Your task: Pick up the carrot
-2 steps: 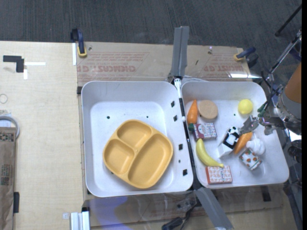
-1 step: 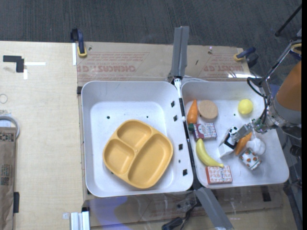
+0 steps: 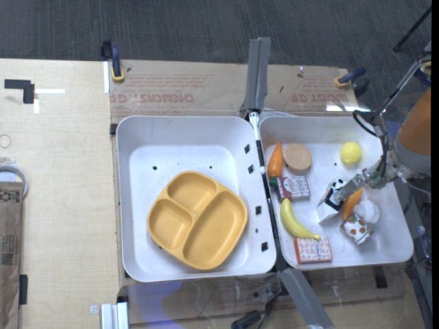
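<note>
Nearest in the right bin [image 3: 405,249] lay a red carton [image 3: 313,250]. At its right side the gripper [image 3: 346,197] was clamped on 1 carrot [image 3: 351,203]. Another carrot [image 3: 275,159] lay at the far left, beside a round cookie [image 3: 298,157].

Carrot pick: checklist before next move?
1. Carrot located, against the right bin's left wall: ok.
2. Gripper above carrot: not ok, it is across the bin by a small orange item.
3. Orange item's identity: cannot tell.
4. Room around carrot: not ok, tan disc close beside it.
5. Straight path to carrot: cannot tell, small box and banana lie near it.
</note>
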### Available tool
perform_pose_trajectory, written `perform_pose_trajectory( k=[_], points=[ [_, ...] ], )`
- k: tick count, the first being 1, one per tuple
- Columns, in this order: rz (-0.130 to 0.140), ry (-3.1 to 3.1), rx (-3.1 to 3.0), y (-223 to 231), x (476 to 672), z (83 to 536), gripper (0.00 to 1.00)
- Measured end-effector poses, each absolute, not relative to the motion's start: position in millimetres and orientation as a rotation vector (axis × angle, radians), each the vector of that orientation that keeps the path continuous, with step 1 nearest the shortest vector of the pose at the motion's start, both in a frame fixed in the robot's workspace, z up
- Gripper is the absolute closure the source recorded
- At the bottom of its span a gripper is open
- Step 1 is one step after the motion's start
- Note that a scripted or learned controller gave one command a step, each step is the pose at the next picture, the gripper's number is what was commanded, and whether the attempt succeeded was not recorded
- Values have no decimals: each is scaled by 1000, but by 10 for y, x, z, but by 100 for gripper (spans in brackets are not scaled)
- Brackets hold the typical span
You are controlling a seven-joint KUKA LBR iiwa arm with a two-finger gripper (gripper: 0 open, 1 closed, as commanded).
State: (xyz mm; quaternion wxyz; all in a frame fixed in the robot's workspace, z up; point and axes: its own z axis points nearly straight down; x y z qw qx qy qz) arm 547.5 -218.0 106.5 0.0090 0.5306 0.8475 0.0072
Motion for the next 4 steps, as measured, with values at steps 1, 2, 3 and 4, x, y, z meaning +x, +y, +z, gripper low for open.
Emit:
perform_pose_trajectory(
  k=[1,2,3,4],
  points=[
    [0,2695,1610,-2076,5154,2045,0],
    [1,2751,1514,-2088,5037,1944,0],
    [0,2805,1413,-2219,5025,1967,0],
    [1,2985,971,-2161,5174,2170,0]
  ],
)
